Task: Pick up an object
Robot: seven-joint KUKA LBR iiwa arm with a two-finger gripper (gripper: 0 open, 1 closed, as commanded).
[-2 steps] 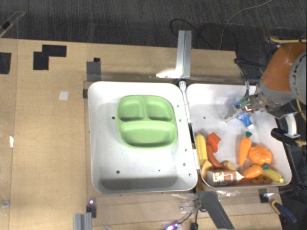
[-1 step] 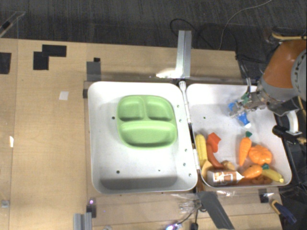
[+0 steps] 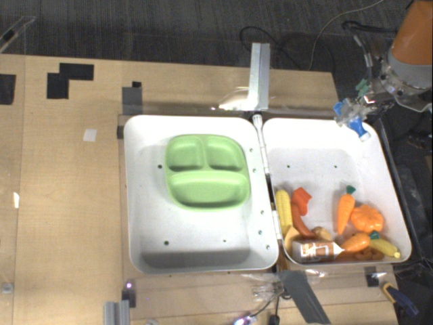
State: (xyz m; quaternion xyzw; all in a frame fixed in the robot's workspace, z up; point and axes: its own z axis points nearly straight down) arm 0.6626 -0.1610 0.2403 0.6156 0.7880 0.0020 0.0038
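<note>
The right bin (image 3: 318,147) holds a pile of toy food along its near side: a yellow corn cob (image 3: 283,208), a red pepper piece (image 3: 301,200), an upright carrot (image 3: 346,210), an orange bell pepper (image 3: 368,218), a small brown bottle with a white label (image 3: 316,250), a second carrot (image 3: 356,242) and a yellow banana (image 3: 384,248). My gripper (image 3: 353,118), blue at its tip, hangs over the far right corner of that bin, well away from the pile. I see nothing in it.
A green divided plate (image 3: 206,170) lies in the left bin (image 3: 145,202). A metal post (image 3: 260,76) stands behind the wall between the two bins. Cables trail over the dark floor at the back right.
</note>
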